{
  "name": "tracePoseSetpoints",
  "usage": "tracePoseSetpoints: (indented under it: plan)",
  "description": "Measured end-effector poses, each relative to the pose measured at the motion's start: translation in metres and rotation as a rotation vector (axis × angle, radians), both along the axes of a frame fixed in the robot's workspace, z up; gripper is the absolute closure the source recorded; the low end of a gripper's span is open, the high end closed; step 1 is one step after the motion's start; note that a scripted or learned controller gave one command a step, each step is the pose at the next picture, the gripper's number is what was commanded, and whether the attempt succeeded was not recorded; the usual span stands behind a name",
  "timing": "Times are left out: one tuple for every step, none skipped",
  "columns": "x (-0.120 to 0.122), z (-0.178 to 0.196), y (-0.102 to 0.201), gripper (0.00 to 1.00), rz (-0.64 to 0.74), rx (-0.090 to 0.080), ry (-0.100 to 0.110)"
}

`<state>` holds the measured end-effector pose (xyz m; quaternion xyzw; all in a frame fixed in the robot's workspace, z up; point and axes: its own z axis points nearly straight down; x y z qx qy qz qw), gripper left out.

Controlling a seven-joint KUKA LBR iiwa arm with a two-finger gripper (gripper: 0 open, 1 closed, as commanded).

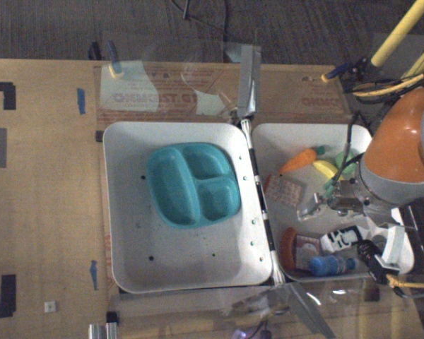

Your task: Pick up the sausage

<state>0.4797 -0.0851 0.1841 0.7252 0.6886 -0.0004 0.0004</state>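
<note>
Overhead, metal tool [318, 207] above right bin [268, 143]; finger state unclear; glossy sausage [289, 244] curved.

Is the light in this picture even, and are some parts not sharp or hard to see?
Camera view: light is soft and fairly even; the left bin shows a faint grey shadow along its lower floor. The teal plate is reasonably sharp. The orange arm band is blurred, and the right bin items near the tool look smeared.
</note>
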Motion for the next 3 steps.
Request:
tracePoseSetpoints:
  plan:
    - [0.000,-0.089,-0.014,0.00,0.082,0.001,-0.002]
    - [0.001,-0.080,-0.014,1.00,0.079,0.001,-0.004]
    - [0.001,0.031,0.044,1.00,0.364,0.000,-0.001]
